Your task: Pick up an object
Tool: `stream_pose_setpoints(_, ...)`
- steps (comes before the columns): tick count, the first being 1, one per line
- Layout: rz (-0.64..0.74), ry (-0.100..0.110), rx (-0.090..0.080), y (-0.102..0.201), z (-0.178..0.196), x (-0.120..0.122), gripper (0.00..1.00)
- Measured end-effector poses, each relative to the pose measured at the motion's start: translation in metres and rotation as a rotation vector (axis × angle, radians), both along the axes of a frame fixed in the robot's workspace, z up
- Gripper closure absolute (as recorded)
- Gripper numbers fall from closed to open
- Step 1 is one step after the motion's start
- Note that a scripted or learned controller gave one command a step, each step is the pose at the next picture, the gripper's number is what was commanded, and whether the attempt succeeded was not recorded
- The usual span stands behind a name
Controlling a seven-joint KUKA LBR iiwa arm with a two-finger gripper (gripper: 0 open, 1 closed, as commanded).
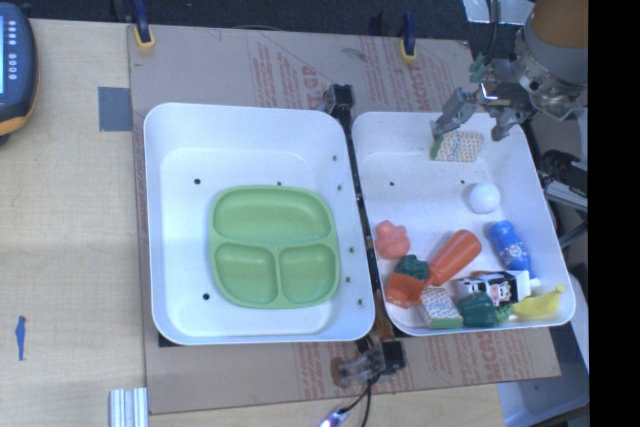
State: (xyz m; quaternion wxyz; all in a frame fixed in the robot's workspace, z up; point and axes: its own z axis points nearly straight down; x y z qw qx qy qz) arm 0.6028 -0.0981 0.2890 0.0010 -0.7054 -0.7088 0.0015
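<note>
Though unheld, speckled block [459,147] under open gripper [478,122].

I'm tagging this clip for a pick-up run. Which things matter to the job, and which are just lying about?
In play: pincer, open above the right bin; speckled sponge beneath it; white ball; orange carrot; blue bottle.

Lying about: left bin; green divided plate; blue clamps.

- left bin [165,215] white, holds pale green divided plate [272,245]
- right bin [420,190] white
- far right: speckled white-green block [458,147]
- white ball [483,197]
- blue bottle [509,246]
- orange carrot [454,255]
- yellow banana [540,304], near right
- bench [60,245] light wood
</note>
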Motion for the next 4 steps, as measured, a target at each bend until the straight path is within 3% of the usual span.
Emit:
stream_pose_setpoints(1, -0.006, 0.011, 0.001, -0.071, -0.11, -0.043, 0.0)
stream_pose_setpoints(2, 0.006, 0.006, 0.018, -0.09, -0.2, -0.08, 0.0)
stream_pose_setpoints(3, 0.003, -0.008, 0.0, -0.095, -0.196, -0.015, 0.0)
stream_pose_setpoints(4, 0.002, -0.009, -0.002, -0.114, -0.196, 0.052, 0.0)
